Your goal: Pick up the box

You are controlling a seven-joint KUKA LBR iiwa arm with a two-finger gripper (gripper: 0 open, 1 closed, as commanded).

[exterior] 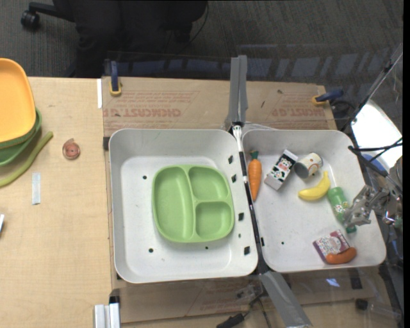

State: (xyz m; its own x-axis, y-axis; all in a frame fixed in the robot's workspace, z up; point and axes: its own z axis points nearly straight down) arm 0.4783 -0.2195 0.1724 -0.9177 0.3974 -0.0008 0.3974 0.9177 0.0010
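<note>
Lying tilted beside the carrot (254,177), the box (280,170) seems untouched

A robotics lab or test workshop: two white bins (122,211) sit side by side on cardboard sheeting (173,106) clamped at the tabletop's (57,243) far edge, grey office carpet (301,38) and a wheeled chair base (38,13) lie beyond, and loose cables (378,154) hang at the right edge

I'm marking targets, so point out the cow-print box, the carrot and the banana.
cow-print box (281,170), camera view, middle of its printed face
carrot (254,178), camera view, orange body
banana (315,189), camera view, middle of the curve
</note>
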